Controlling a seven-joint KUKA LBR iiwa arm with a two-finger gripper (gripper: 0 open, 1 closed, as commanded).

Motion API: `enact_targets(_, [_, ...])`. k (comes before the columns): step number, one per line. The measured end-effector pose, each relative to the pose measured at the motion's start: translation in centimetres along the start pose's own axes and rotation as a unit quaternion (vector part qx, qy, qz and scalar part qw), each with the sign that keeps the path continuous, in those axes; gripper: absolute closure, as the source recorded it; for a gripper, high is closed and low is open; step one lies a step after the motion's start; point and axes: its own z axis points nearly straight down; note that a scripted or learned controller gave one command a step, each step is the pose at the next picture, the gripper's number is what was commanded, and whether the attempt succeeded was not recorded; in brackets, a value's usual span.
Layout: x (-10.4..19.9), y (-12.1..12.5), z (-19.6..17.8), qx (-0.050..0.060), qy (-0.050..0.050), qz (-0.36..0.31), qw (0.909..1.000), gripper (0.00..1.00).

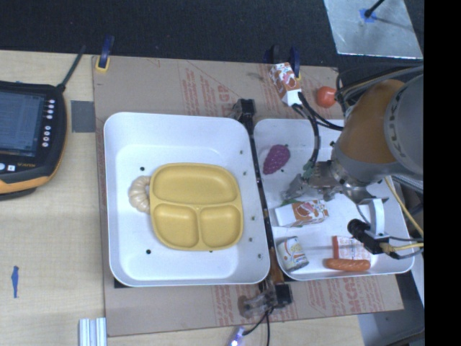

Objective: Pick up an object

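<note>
My gripper [306, 186] reaches down into the right bin [288, 130] from the right, under the grey arm with its orange band [367, 128]. Its tip hangs just above a white and red carton [304, 213] in the middle of the bin. A purple bunch of grapes [276, 158] lies at the bin's upper left. A small can [293, 252] rests at the lower left, and a red and white packet [348, 248] with an orange sausage [347, 264] below it sits near the front edge. I see nothing between the fingers.
The left bin [122, 193] holds a yellow divided plate [196, 206] with a beige pastry [139, 193] at its left side. Outside the bins lie a snack packet [284, 78] and a red ball [325, 96]. A teach pendant [25, 135] lies far left.
</note>
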Motion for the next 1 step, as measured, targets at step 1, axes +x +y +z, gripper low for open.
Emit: enact_targets(1, [-0.72, 7.78, 0.96, -0.001, 0.001, 0.002, 1.0, 0.0])
